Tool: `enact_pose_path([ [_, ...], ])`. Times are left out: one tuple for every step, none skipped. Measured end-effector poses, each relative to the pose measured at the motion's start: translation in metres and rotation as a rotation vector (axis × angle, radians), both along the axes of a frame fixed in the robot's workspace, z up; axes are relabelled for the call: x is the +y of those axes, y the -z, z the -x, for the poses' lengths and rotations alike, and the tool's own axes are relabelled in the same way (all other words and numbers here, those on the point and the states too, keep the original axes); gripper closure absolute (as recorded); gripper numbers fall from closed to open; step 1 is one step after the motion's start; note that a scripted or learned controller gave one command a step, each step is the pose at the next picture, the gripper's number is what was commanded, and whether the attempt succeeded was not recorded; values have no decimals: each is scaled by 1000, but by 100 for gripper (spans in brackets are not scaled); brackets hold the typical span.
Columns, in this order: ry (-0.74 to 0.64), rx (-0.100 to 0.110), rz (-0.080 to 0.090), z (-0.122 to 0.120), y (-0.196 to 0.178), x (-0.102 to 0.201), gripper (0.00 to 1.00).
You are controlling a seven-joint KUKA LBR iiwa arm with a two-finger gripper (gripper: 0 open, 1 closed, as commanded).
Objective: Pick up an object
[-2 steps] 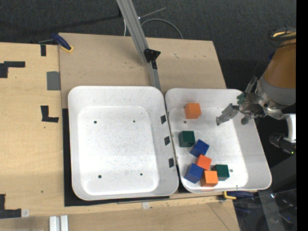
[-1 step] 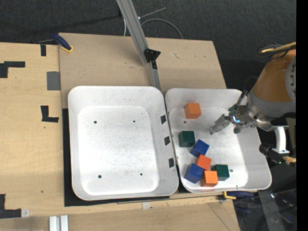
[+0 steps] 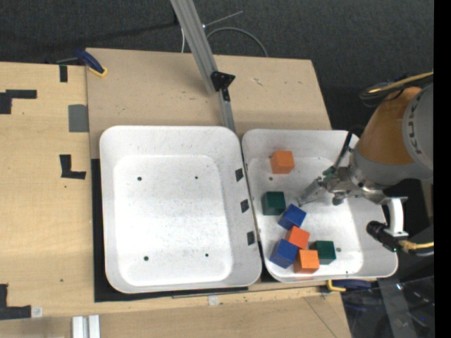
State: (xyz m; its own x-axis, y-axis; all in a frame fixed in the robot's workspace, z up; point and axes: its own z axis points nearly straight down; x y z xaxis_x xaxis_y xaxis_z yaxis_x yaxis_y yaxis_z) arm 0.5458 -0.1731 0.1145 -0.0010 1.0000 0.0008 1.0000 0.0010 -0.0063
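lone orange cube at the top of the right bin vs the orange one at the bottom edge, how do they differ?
The upper orange cube sits alone on bare bin floor; the lower orange cube is packed into a cluster, against a blue cube and a green cube. The upper one lies toward the bin's far side, the lower one by the near rim. Both are small, similar-sized orange blocks in the right bin.

Two shallow white bins counted on bench: left bin [image 3: 113,146], right bin [image 3: 320,138]

Seven blocks counted in right bin:
- three orange: orange block near top [image 3: 282,162], orange block in cluster [image 3: 299,237], orange block at bottom [image 3: 307,260]
- two blue: upper blue block [image 3: 292,217], lower blue block [image 3: 283,253]
- two dark green: green block at left [image 3: 273,203], green block at right [image 3: 325,251]

One arm [image 3: 394,136] counted, one gripper [image 3: 325,186]
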Motion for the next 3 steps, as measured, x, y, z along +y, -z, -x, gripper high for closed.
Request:
enact_pose_path([
  [-1,-3,0,-1,-13,0,100],
  [0,-11,2,-2,-76,0,100],
  [-1,-9,2,-3,-107,1,100],
])
